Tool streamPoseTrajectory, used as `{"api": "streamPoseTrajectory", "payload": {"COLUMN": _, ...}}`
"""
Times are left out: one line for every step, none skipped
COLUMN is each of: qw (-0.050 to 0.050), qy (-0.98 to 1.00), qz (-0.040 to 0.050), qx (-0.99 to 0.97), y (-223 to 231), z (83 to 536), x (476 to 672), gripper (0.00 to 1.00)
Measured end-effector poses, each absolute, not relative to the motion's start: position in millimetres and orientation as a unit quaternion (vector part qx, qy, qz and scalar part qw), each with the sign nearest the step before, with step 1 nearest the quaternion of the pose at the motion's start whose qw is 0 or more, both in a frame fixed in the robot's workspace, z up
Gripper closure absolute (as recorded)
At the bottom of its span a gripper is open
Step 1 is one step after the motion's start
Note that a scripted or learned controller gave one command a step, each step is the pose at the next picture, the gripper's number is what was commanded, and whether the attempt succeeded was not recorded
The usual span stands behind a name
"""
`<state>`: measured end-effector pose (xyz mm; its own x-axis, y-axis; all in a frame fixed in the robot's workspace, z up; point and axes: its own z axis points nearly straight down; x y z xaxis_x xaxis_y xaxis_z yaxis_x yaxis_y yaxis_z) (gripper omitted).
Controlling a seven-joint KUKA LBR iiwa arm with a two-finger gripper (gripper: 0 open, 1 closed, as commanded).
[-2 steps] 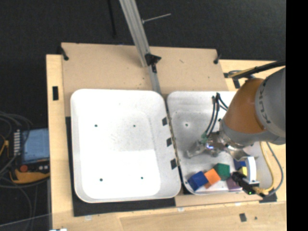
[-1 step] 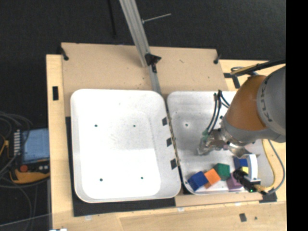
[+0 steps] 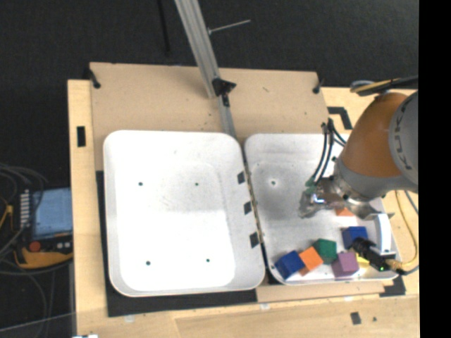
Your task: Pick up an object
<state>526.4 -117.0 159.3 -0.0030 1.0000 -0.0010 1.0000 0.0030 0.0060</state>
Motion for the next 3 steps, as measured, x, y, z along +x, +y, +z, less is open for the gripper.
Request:
{"api": "streamPoseTrajectory", "payload": {"qw": 0.003, "qy": 0.708, "qz": 0.0019, "qx": 0.706, "y": -117.9, "z": 206.7, "x": 536.4, "gripper": 1.0}}
{"api": "streamPoseTrajectory", "payload": {"qw": 0.002, "qy": 0.709, "qz": 0.002, "qx": 0.705, "y": -118.6, "z": 246.1, "x": 538.3, "gripper": 1.0}}
{"api": "streamPoseTrajectory", "payload": {"qw": 0.001, "qy": 0.708, "qz": -0.0002, "qx": 0.706, "y": -75.7, "z": 235.3, "x": 553.2, "gripper": 1.0}}
